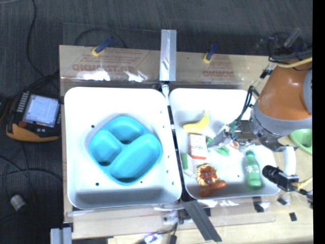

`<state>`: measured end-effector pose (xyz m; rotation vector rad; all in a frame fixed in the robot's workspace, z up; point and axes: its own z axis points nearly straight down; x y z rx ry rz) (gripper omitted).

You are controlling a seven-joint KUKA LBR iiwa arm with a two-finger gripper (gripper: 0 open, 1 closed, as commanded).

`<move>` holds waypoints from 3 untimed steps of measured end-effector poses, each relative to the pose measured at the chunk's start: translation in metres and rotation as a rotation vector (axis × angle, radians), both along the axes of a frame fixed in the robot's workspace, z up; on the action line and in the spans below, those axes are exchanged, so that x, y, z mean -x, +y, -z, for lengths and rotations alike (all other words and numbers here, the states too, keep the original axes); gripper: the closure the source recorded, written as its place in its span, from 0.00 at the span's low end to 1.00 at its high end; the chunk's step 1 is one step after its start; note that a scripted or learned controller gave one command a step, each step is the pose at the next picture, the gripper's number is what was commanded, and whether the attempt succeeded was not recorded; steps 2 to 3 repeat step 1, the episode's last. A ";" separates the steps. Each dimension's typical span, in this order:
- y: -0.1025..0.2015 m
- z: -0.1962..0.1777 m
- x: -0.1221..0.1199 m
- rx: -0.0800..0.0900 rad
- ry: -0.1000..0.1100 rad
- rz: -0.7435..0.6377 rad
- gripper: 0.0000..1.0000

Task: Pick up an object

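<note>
Gripper (227, 132) sits low in the right white bin (223, 96), centre-right of frame; grip state cannot be judged. Yellow plastic banana (197, 122) lies just left, green bottle (251, 170) lower right.

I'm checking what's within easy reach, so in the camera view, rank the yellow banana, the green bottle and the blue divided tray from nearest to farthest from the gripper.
Measured from the gripper over the right bin:
1. Yellow banana, up and to the left in the same bin; green bottle, below and to the right. These two are too close to call.
2. Blue divided tray, across the divider in the left bin, clearly farthest.
</note>
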<state>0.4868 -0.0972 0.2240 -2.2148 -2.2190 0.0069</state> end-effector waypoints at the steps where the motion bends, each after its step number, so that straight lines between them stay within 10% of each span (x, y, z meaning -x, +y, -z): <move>1: -0.031 0.121 -0.057 0.001 -0.013 0.082 0.00; 3: -0.031 0.121 -0.057 0.001 -0.013 0.082 0.00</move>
